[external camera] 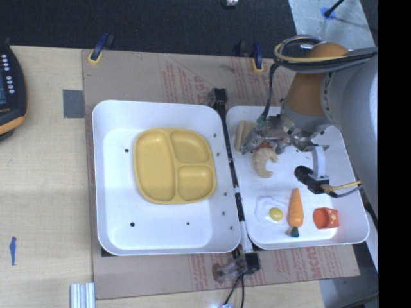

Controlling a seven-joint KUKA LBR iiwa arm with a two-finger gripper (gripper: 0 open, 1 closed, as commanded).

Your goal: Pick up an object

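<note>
Near edge of the right white bin (347, 236): plastic orange carrot (295, 207), red block (325, 217), fried-egg toy (272, 212). Farther, the gripper (273, 140) is lowered over a pale croissant-shaped toy (262, 163); jaw state cannot be told. The curved toy may be nudged aside and missed.
</note>
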